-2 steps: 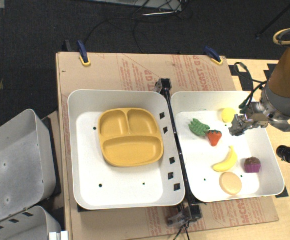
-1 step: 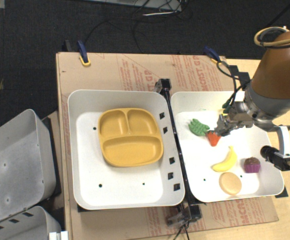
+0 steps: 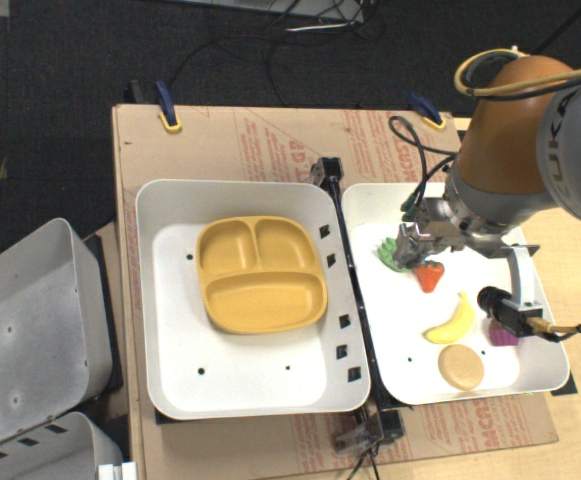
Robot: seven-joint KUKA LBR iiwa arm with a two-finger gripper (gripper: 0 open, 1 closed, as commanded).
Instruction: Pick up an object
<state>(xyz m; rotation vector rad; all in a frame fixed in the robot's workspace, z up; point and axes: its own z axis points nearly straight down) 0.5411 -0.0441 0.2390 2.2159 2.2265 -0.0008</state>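
In the right bin (image 3: 395, 378) lie a green toy (image 3: 390, 254), a red-orange carrot-like toy (image 3: 429, 276), a yellow banana (image 3: 451, 322), a round tan cookie (image 3: 461, 366) and a purple piece (image 3: 503, 335). My gripper (image 3: 415, 245) hangs low over the upper left part of this bin, right above the green toy and beside the red one. The arm's orange and grey body covers the bin's upper right. The fingers are dark and small against the toys.
The left bin (image 3: 170, 368) holds a yellow sectioned plate (image 3: 262, 273). A black clamp bar (image 3: 345, 288) runs between the bins. A black cylindrical part (image 3: 505, 308) sticks over the right bin's right side. A grey metal box (image 3: 30, 338) stands at the far left.
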